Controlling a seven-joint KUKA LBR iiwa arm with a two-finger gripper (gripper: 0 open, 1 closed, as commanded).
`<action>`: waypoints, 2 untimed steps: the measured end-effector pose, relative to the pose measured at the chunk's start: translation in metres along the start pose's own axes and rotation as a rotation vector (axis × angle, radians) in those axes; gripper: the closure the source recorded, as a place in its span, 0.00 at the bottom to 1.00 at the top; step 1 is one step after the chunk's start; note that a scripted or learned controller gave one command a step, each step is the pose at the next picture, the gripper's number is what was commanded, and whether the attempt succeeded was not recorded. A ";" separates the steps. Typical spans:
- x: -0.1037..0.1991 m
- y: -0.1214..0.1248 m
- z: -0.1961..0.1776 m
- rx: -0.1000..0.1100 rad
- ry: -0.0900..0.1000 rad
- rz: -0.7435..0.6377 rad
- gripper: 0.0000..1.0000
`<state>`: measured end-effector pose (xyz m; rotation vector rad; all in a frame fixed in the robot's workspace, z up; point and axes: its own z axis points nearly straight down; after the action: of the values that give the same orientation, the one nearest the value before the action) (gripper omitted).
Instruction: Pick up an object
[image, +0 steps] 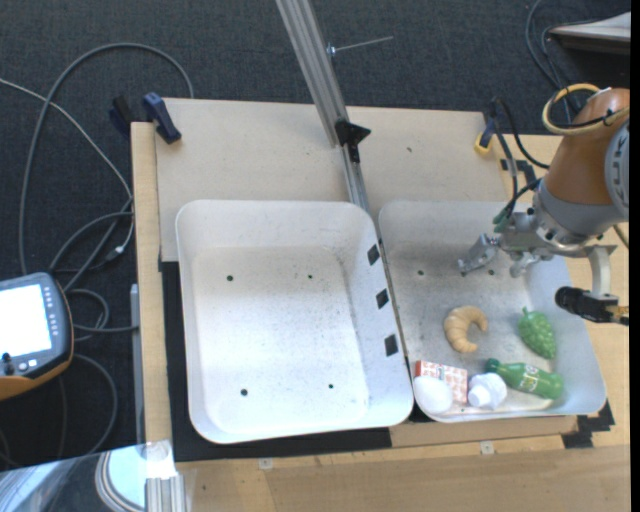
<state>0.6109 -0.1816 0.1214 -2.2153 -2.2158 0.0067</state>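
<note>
My gripper (497, 264) hangs over the back part of the right bin (430, 240), open, with nothing between its fingers. The grey wrist and orange band rise to its right. A tan croissant (465, 327) lies on the bin floor just in front of the gripper, a little to its left. A bunch of green grapes (537, 332) lies in front of it to the right. Along the bin's front wall lie a green bottle with a white cap (522, 378), a red-and-white carton (443, 376) and a white rounded object (432, 395).
The left bin (200, 250) stands beside the right one, their walls touching at the middle. A slanted metal rail (320, 75) runs from the top down to the bins' joint. Cables and a black part (585, 300) hang by the right bin's right wall.
</note>
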 end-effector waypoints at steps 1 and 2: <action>0.000 0.003 -0.016 -0.011 -0.002 -0.001 1.00; -0.005 0.005 -0.081 -0.018 -0.006 -0.001 1.00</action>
<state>0.6168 -0.1864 0.2023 -2.2262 -2.2285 -0.0066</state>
